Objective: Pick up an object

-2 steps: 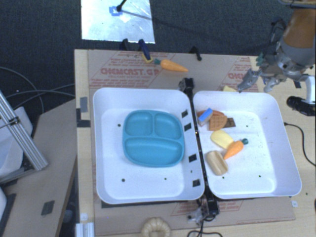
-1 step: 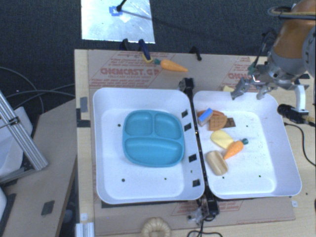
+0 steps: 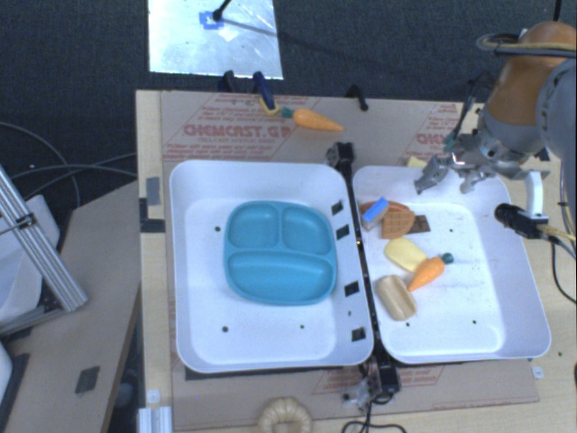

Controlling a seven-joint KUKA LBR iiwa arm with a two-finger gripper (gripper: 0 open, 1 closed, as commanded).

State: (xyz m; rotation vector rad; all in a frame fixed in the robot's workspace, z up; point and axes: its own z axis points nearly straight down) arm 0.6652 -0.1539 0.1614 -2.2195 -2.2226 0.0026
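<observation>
Nothing has been picked up yet, by the look of it. The gripper (image 3: 453, 177) hangs over the back edge of the right bin (image 3: 505, 327) with its fingers spread and nothing between them. The likely targets (a toy carrot (image 3: 428, 271), a yellow piece (image 3: 405, 254), a tan piece (image 3: 396, 297)) lie on the bin floor, well apart from it. Reaching down, closing and lifting remain.

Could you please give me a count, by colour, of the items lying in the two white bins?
Blue: 2, a blue divided plastic plate and a small blue block.
Orange: 1, an orange toy carrot with a green tip.
Brown: 1, a brown waffle-like piece.
Yellow: 1, a pale yellow rounded piece.
Tan: 1, a tan bread-like roll.
Total: 6.
</observation>
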